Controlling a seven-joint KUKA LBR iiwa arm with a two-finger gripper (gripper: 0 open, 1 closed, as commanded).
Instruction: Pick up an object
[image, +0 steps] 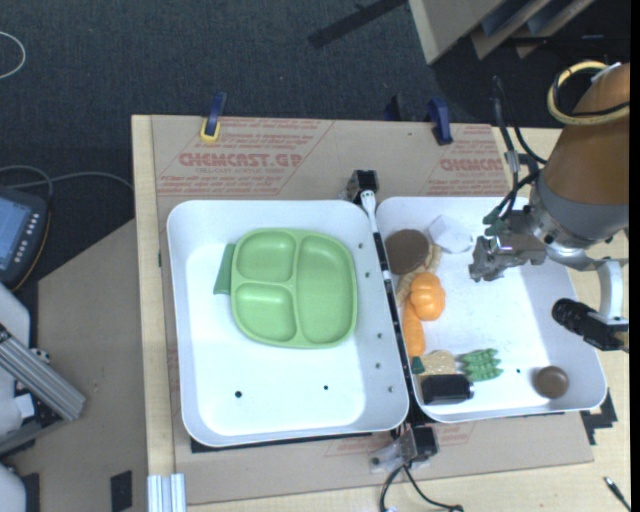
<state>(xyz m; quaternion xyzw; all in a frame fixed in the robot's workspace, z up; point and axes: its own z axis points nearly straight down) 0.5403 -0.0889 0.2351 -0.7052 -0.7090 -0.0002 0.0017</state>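
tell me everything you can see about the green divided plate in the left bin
The pale green divided plate looks like matte plastic, a rounded square with three compartments: two smaller ones on its left half, one long one on its right. It lies flat and face up in the upper middle of the shallow white left bin, turned slightly. All three compartments hold nothing. A darker green edge shows at its left side. It touches only the bin floor.

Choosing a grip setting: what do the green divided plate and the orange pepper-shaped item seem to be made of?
Green divided plate: looks like molded plastic, matte and uniformly colored with soft rounded ridges. Orange pepper-shaped item: probably plastic toy food, smooth with a slight sheen; it could also be rubber.
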